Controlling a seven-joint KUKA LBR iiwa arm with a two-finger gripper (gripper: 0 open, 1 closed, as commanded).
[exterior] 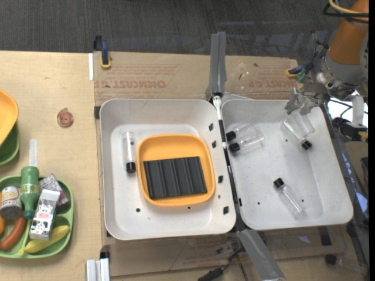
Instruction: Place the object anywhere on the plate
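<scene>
1. The counter [47, 86] carries two white bins side by side. The left bin [114, 215] holds an orange plate [176, 145] near its middle. A dark ribbed slab [176, 177] covers most of the plate's floor, leaving bare orange along the plate's far edge and rim.

2. The right bin [328, 209] holds several clear vials with black caps. A pair [245, 138] lies against its left wall near the far corner. Another vial [296, 129] lies by the far right corner, and a slim one [288, 195] lies toward the near right, its long axis running diagonally.

3. The arm [347, 40] enters at the far right corner of the right bin. Its tool [304, 101] hangs just above the far-right vial. That vial is the nearest candidate for the task's object, lying just below and slightly toward the near edge from the tool, cap pointing to the near right.

4. One more vial [128, 151] lies in the left bin, just beside the plate's left edge, long axis running far to near.

5. Hard to make out: I cannot tell whether the tool is parted or closed, since clear glass, glare and cables crowd that corner. Whether it touches the vial is equally unclear.

6. Judgement: nothing is gripped for certain, and the plate lies well apart, across the dividing wall to the left.
</scene>
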